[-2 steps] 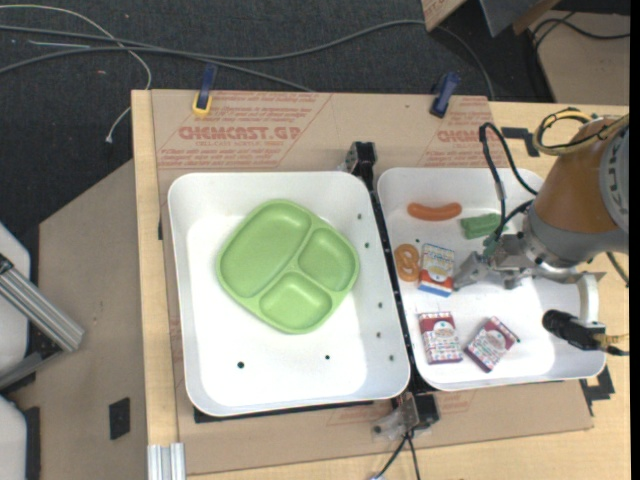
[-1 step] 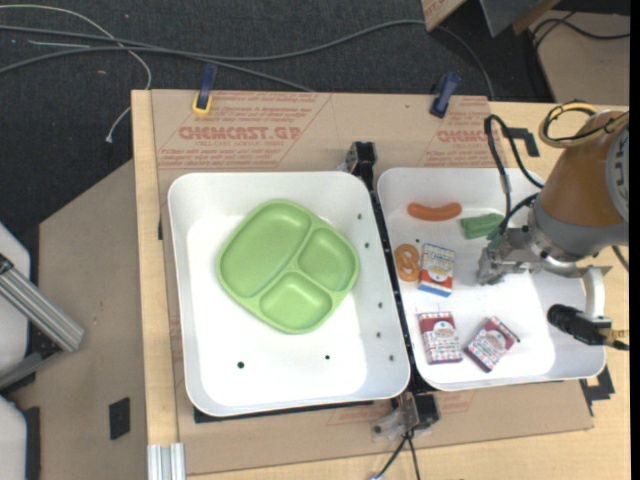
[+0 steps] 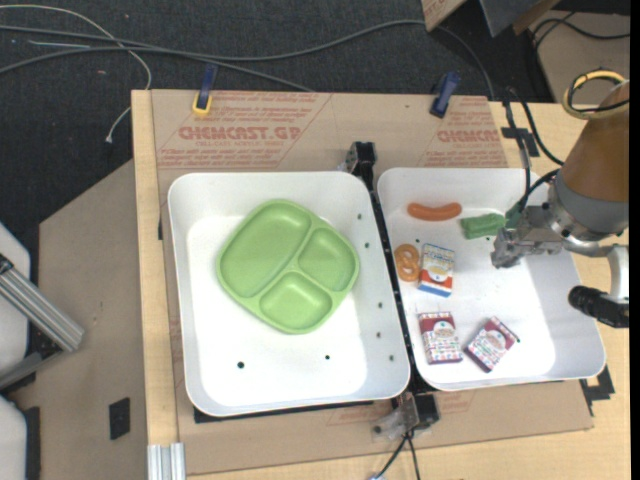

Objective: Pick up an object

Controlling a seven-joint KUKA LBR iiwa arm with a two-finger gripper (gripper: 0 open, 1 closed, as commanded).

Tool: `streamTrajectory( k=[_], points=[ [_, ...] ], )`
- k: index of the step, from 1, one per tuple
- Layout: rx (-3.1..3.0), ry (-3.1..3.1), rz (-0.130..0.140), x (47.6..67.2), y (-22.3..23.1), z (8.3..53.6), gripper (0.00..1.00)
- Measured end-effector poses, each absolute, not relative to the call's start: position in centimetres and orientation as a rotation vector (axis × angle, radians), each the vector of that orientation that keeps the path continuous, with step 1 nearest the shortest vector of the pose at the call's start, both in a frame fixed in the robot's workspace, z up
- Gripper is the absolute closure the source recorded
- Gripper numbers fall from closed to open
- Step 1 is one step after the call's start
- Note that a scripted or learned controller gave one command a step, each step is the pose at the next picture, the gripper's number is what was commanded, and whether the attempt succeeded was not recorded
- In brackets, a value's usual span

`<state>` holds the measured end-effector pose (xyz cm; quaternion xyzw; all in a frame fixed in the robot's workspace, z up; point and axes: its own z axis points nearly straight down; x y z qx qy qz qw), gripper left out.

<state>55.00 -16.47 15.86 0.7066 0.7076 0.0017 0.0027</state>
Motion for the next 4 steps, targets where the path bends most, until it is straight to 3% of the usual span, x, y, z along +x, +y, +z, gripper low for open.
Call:
streamTrajectory(
  k=[1,3,4],
  points=[
    [2.216,2.220,0.005,55.1,-16.5,20.7,1.00],
    [2.215,2.231,0.004,54.8,-4.3,22.0,1.00],
    [2.217,2.231,0.001,53.7,1.6,23.0,1.00]
  ],
)
